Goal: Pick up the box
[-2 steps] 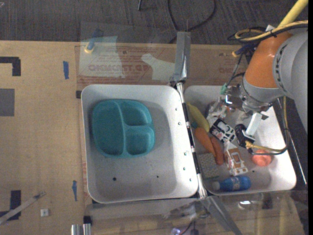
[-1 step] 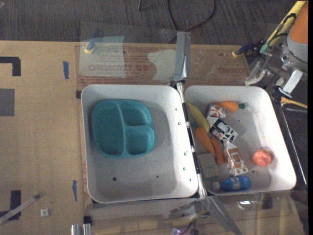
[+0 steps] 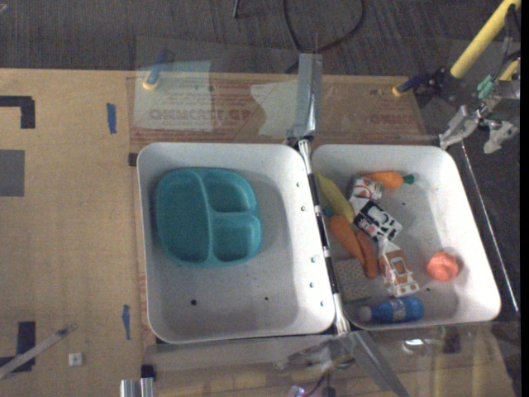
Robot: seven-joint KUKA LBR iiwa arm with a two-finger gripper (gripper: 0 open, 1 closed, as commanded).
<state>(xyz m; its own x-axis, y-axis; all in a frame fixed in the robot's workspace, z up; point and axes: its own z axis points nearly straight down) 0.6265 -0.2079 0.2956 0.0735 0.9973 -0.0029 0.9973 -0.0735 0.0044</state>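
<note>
Surface (image 3: 66, 222) – pale wood, marked with blue and black tape, carrying two shallow white bins side by side.

Left bin (image 3: 248, 313) – holds a teal divided plate (image 3: 207, 215), lying flat toward its far left part.

Right bin (image 3: 471, 246) – holds the box (image 3: 378, 222), black-and-white print, near the middle, tilted. Touching its far end is a red-and-white carton (image 3: 364, 190). Just past that lies a carrot (image 3: 384, 178) with a green top. Along the left wall are a yellow banana (image 3: 334, 195) and two orange sticks (image 3: 355, 242). Nearer the front are a small orange-and-white packet (image 3: 399, 274), a grey mesh pad (image 3: 350, 278) and a blue bottle (image 3: 395, 310) on its side. An orange ball (image 3: 444, 265) sits apart to the right.

Tool (image 3: 479, 124) – pale metal, beyond the right bin's far right corner, well apart from the box; whether it is spread or pressed together cannot be told. Nothing is seen in it.
</note>
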